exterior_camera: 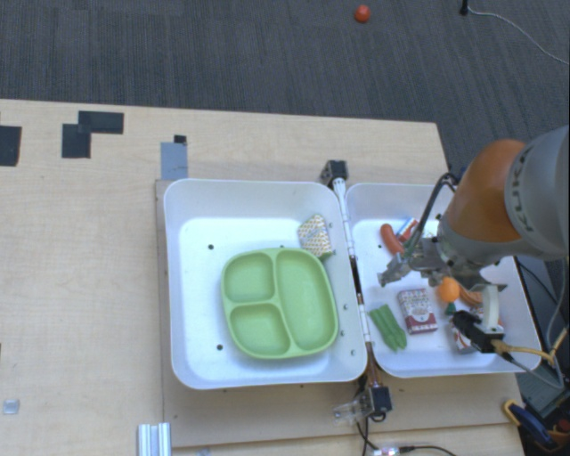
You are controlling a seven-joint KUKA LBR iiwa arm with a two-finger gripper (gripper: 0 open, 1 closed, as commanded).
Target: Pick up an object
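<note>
Low, end effector (pixel 419 267) over right bin (pixel 374 343)

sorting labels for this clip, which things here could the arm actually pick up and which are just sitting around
Part of the job:
gripper, low over the right bin
green piece
small printed packet
orange ball
red piece
patterned object in the left bin

Just lying about:
green divided plate
red ball on the carpet
dark tape patches on the bench

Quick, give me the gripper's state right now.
Gripper: low over the right bin, near the green object and the small packet; open or closed cannot be told.
</note>
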